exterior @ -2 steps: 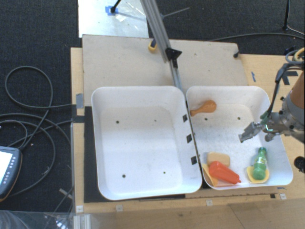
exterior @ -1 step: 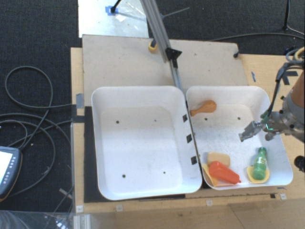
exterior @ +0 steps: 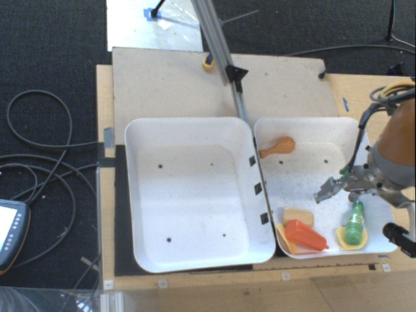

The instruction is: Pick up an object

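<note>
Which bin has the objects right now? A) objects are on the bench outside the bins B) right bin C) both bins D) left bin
B: the orange piece, the green bottle, the tan block and the brown drumstick-shaped toy all lie inside the right bin.

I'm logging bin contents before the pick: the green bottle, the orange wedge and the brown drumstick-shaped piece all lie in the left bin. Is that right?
Not quite: the camera view shows them in the right bin, not the left. The green bottle and orange wedge lie along its near edge, the brown drumstick-shaped piece near its far left corner.
</note>
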Tool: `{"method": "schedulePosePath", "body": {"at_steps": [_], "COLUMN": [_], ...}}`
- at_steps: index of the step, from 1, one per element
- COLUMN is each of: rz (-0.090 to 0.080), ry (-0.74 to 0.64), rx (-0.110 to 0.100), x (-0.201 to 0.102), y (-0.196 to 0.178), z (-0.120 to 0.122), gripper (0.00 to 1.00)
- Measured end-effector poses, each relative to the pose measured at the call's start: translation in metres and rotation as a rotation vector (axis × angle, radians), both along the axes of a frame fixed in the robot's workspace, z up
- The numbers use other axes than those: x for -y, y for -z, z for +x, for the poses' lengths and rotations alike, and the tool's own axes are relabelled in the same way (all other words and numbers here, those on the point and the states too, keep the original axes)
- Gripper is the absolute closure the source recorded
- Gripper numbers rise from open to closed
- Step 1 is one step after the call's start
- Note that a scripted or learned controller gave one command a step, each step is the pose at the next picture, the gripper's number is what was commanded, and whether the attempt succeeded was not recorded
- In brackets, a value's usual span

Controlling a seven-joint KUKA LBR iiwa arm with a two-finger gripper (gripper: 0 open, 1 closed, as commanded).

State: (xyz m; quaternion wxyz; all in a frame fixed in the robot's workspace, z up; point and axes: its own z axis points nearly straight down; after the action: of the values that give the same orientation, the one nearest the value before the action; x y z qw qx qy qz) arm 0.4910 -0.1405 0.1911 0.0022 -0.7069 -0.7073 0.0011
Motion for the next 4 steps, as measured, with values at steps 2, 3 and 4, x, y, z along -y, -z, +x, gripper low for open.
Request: {"method": "schedulePosePath", "body": {"at_steps": [2, 3, 4], "rz": [0.003, 0.001, -0.004], "ry": [-0.001, -0.001, -0.003], "rx": [0.015, 0.02, 0.011], "x": [-0.01, -0.009, -0.002], "y": [0.095, 0.083, 0.037], "z": [0.006, 0.007, 0.007], "gripper": [0.0, 1.0, 1.0]}}
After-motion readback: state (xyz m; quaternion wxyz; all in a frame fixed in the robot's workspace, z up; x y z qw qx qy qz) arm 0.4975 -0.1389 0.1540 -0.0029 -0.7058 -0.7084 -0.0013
